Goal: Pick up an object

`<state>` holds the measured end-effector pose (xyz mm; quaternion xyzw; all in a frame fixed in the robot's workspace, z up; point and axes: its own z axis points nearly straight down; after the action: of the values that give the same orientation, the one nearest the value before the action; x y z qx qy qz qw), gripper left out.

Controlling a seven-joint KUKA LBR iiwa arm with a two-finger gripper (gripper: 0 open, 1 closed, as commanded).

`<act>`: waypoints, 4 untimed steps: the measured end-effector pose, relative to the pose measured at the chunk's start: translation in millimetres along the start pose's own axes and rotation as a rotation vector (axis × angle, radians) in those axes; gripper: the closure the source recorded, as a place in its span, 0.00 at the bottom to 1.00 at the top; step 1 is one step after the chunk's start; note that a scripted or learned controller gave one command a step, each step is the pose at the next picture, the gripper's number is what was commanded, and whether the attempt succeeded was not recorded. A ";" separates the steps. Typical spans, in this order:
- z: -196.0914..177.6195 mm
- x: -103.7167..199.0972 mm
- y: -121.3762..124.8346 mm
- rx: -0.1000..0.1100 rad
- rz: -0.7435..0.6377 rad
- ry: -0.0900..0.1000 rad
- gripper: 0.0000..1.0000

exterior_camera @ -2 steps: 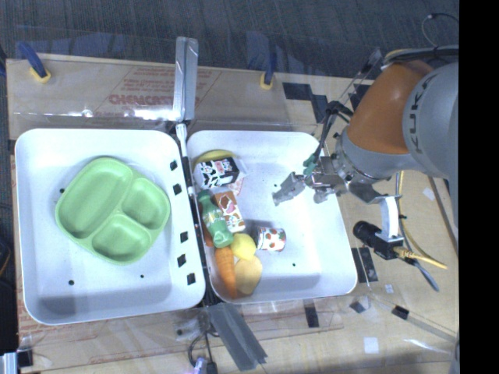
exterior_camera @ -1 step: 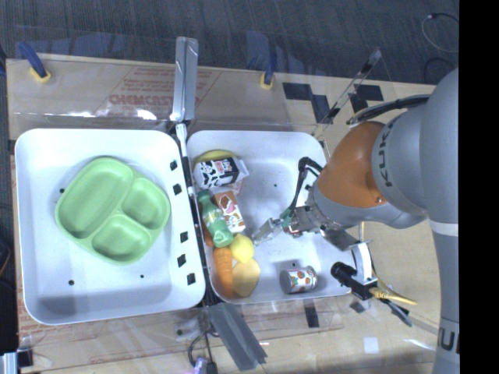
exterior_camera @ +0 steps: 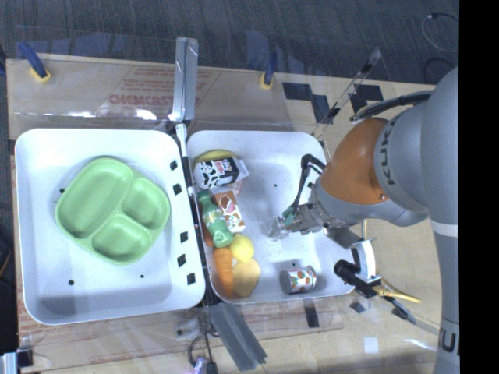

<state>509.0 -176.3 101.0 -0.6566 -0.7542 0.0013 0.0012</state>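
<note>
Reaching in from three o'clock, the arm point(exterior_camera: 390, 170) bends over the right bin point(exterior_camera: 265, 150), its orange band sitting above the wrist. The gripper point(exterior_camera: 282, 224) hangs low over the bin's floor near the middle, a little toward four o'clock. It is small and blurred, so I cannot tell how it stands, and nothing can be made out in its grasp.

Objects crowd the bin's nine o'clock wall in a column. At the twelve o'clock end lies a banana point(exterior_camera: 212, 156), touching a black-and-white carton point(exterior_camera: 217, 173) just below it. Next comes a green-and-red packet point(exterior_camera: 224, 216), then a carrot point(exterior_camera: 223, 267), a lemon point(exterior_camera: 243, 248) and a yellowish fruit point(exterior_camera: 248, 277) bunched at the six o'clock end. A small can point(exterior_camera: 299, 280) lies on its side alone near the six o'clock wall, just beside the gripper toward five o'clock and apart from it.

The left bin point(exterior_camera: 39, 209) holds a green divided plate point(exterior_camera: 113, 209), set slightly toward nine o'clock.
</note>
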 end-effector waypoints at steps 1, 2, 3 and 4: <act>0.0 0.1 0.1 0.000 0.000 0.000 0.00; 9.6 50.8 19.1 0.001 0.191 0.002 0.00; 0.0 50.8 19.0 0.002 0.189 0.003 1.00; 0.0 50.7 19.0 0.002 0.188 0.002 0.00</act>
<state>520.8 -123.5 101.0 -0.7246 -0.6892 0.0015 0.0029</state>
